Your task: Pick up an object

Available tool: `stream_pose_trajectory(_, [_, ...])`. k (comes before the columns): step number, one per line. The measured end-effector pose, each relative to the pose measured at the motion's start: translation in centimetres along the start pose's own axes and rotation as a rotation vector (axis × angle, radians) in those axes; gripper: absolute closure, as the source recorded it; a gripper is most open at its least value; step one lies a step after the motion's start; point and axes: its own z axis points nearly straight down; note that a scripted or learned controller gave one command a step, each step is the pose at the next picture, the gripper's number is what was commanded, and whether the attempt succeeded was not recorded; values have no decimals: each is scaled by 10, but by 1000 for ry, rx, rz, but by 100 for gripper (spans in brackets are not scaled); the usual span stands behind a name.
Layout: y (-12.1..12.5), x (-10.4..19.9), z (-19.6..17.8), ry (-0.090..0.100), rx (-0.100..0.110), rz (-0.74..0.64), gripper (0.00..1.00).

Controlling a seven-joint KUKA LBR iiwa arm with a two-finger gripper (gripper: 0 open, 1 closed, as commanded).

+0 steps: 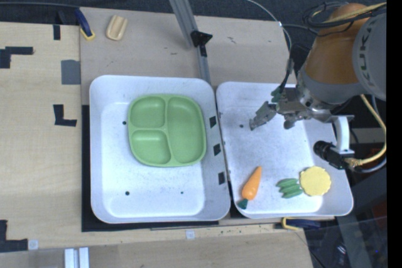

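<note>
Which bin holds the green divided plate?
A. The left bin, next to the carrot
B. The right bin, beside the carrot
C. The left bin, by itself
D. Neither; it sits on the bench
C: the green divided plate lies alone in the left bin, while the carrot lies in the right bin near its front edge.

We see the arm (352,53) cut off by the right edge. We cannot tell whether the pincer (274,116) holds anything.
</note>
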Motion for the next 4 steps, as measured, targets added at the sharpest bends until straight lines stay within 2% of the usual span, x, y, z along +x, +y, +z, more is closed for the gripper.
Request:
stream_pose_trajectory(1, [0,0,0,0,0,0,0])
stream_pose_trajectory(2, [-6,-3,46,-1,5,2,0])
stream_pose_trajectory(3, [1,-6,96,-1,6,1,0])
stream_pose_trajectory(4, [1,-6,128,-2,-1,1,0])
